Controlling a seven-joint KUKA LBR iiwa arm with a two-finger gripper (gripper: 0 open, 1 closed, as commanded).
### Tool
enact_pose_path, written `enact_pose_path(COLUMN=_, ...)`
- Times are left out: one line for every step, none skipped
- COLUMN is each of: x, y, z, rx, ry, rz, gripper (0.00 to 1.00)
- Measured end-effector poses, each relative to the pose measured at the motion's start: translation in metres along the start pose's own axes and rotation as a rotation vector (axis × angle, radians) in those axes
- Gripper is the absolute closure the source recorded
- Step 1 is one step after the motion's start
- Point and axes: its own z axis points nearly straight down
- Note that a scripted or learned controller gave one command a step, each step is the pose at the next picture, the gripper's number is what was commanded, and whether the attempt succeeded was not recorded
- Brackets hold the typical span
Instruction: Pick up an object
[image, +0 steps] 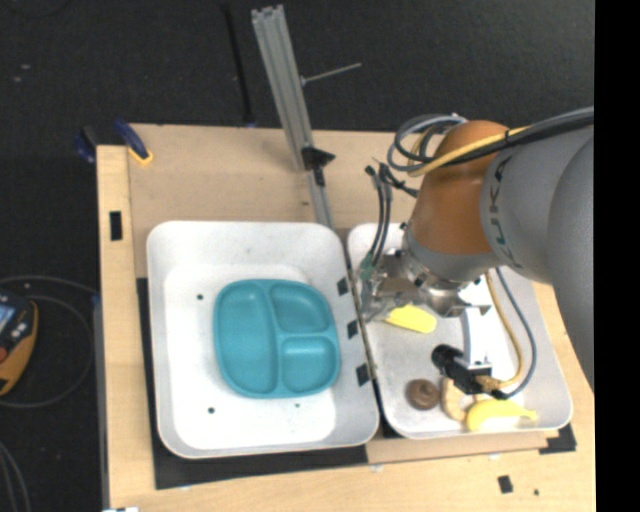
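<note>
The grey arm with its orange band reaches in from the right and hangs over the right bin. Its gripper is low at the bin's left wall, just above and left of a yellow wedge-shaped piece. Near the bin's front edge lie a brown round object, a pale piece beside it, and a yellow banana-like object. Nothing can be seen held in the gripper. The arm hides the back of the right bin.
The left bin holds a teal divided plate in its middle. A grey metal rail rises from the bench behind the bins. The ridge between the two bins runs close to the gripper.
</note>
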Motion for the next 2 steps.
enact_pose_path(x=0.041, y=0.013, z=-0.011, rx=-0.001, ry=0.000, rz=0.000, gripper=1.00)
enact_pose_path(x=0.086, y=0.034, z=-0.010, rx=0.000, ry=0.000, rz=0.000, gripper=1.00)
